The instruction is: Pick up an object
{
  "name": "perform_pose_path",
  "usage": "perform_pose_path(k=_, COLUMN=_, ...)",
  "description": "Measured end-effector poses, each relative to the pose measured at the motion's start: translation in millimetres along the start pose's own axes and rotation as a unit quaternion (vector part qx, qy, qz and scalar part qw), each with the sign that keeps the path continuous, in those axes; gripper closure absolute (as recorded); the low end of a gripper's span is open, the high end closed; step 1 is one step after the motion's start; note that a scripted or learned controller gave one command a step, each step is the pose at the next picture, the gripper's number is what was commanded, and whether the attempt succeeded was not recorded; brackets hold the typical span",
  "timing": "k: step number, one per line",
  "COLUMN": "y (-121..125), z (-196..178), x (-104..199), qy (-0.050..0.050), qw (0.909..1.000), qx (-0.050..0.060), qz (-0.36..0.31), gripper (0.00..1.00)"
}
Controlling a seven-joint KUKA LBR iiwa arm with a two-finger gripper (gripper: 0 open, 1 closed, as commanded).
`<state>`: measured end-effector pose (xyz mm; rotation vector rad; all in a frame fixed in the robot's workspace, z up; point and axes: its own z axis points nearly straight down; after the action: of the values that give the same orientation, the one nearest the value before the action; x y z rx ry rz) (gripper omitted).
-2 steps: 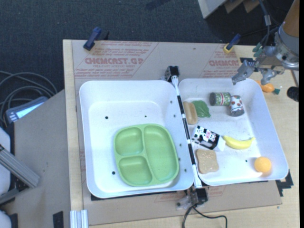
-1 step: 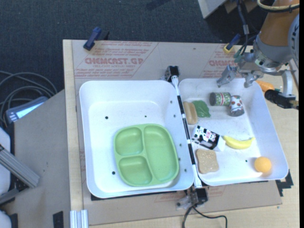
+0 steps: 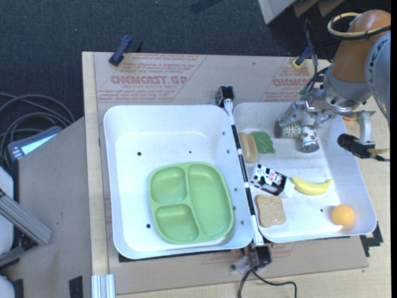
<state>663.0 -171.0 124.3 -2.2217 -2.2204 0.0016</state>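
My gripper hangs low over the far part of the right bin, with the grey arm and its orange band reaching in from the upper right. A small can-like object with a green and red label lies right at the gripper's tip, partly covered by it. Further down the same bin lie a green leafy item, a tan bread roll, a black-and-white carton, a banana, a slice of toast and an orange.
The left bin holds a green divided plate toward its near side. A black divider clip sits where the bins meet at the back. Blue clamps hold the cardboard base.
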Motion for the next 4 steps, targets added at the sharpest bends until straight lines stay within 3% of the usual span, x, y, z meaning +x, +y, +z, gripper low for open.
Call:
perform_pose_path(k=1, y=-7, z=39, x=-11, qy=0.0, qw=1.0, qx=-0.001, qz=0.0, gripper=0.0)
perform_pose_path(k=2, y=-73, z=40, x=31, qy=0.0, qw=1.0, qx=0.0, qz=0.0, gripper=0.0)
perform_pose_path(k=3, y=-92, z=40, x=12, qy=0.001, qw=1.0, qx=0.0, qz=0.0, gripper=0.0)
perform_pose_path(k=4, y=-90, z=29, x=12, qy=0.0, qw=1.0, qx=-0.001, qz=0.0, gripper=1.0)
